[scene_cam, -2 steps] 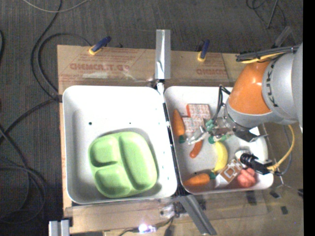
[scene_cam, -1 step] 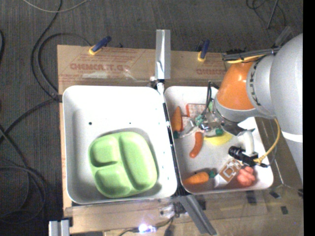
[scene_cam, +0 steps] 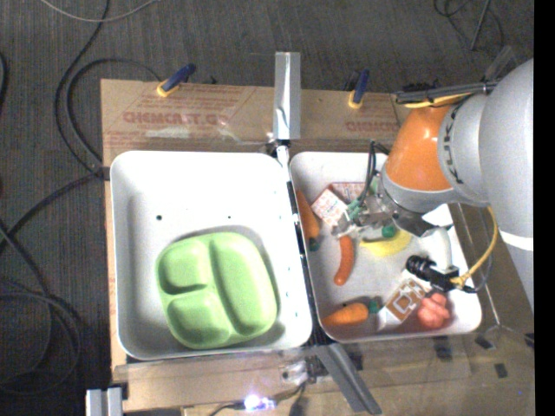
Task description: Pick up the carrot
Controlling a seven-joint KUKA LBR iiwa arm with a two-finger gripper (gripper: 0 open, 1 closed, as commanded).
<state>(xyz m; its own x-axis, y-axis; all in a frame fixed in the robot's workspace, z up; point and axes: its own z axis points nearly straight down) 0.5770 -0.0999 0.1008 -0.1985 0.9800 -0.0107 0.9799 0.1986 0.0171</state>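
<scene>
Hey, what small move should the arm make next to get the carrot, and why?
Probably shift the pincer toward the bin's near edge and lower it: it sits over the hot dog, while the carrot lies apart by the right bin's front wall.

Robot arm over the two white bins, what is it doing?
The arm's end effector hangs over the right bin, above a pile of toy food. The carrot it should pick up lies at the bin's near edge, apart from the end effector and not yet grabbed. A hot dog lies just below the end effector. The left bin holds a green tray.
</scene>
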